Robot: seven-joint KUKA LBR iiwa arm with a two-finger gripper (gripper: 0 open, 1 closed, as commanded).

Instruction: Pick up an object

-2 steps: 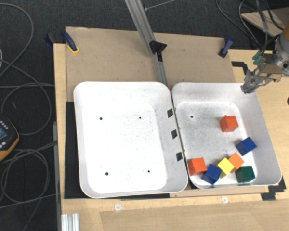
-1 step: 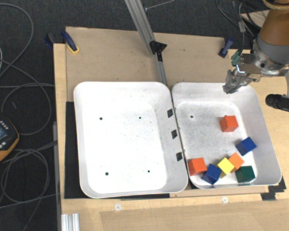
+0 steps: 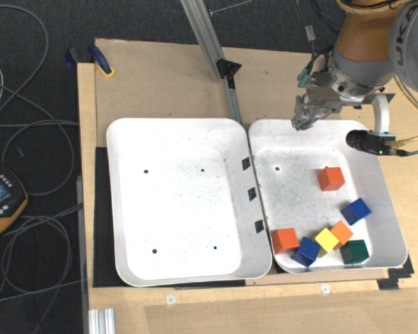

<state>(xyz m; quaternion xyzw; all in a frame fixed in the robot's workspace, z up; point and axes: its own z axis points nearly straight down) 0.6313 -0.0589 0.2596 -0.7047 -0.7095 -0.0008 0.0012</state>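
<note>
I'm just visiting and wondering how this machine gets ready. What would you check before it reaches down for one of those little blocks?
1. Blocks within reach in the right bin: ok, seven lie there.
2. An easy target: ok, the red block sits apart from the others.
3. Crowding: not ok, the yellow block is packed among neighbours at the near edge.
4. Pincer position: ok, over the bin's far edge, above the blocks.
5. Pincer carrying nothing: cannot tell.

The grey arm with its orange band is seen reaching in over the far edge of the right bin (image 3: 397, 239). The gripper (image 3: 305, 120) is pointed downward above that bin's far rim.
</note>
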